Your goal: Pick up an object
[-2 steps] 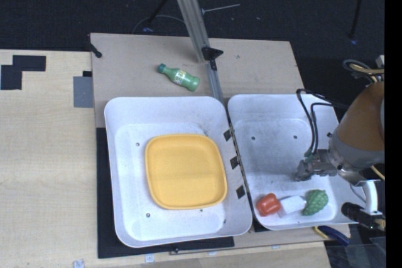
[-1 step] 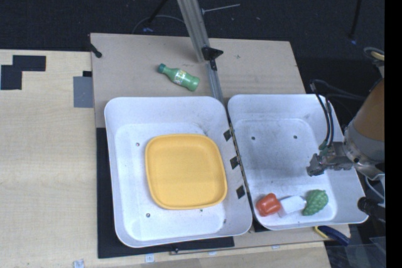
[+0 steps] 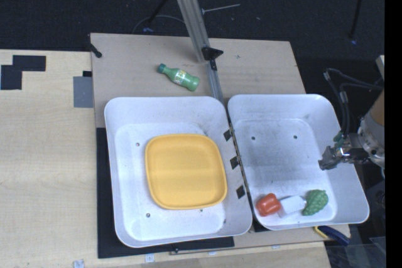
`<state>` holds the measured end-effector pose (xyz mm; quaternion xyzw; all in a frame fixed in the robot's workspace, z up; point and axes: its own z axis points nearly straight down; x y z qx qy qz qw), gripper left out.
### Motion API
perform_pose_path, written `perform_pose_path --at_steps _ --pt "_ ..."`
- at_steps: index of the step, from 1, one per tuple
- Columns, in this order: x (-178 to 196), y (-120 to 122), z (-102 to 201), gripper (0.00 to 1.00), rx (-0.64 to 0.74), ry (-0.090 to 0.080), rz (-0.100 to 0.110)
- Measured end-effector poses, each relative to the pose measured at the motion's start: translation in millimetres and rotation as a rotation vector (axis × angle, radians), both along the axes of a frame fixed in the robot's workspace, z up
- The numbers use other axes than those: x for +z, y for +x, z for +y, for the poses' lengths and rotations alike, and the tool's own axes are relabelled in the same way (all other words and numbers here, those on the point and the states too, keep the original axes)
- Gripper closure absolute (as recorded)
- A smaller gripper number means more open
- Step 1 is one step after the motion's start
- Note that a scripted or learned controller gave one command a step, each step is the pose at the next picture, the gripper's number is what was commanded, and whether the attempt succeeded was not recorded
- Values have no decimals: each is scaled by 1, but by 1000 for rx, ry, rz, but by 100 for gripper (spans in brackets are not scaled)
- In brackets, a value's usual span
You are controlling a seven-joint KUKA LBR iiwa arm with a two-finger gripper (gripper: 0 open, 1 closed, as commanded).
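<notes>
In the right bin (image 3: 282, 116), three small objects lie along the front edge: a red pepper-like piece (image 3: 269, 204), a white block (image 3: 292, 205) and a green broccoli-like piece (image 3: 315, 201). My gripper (image 3: 331, 159) hangs over the bin's right rim, above and to the right of the green piece, apart from all three. Nothing shows between its fingers.
A yellow plate (image 3: 186, 170) lies in the left bin (image 3: 125, 116). A green bottle (image 3: 179, 76) lies on the bench behind the bins. A metal rail (image 3: 191, 9) slants up from between the bins at the back.
</notes>
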<state>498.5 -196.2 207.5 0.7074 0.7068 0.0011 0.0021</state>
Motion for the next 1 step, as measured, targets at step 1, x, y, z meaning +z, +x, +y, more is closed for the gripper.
perform_pose_path --at_steps 1 --pt "44 3 6 100 1 1 1"
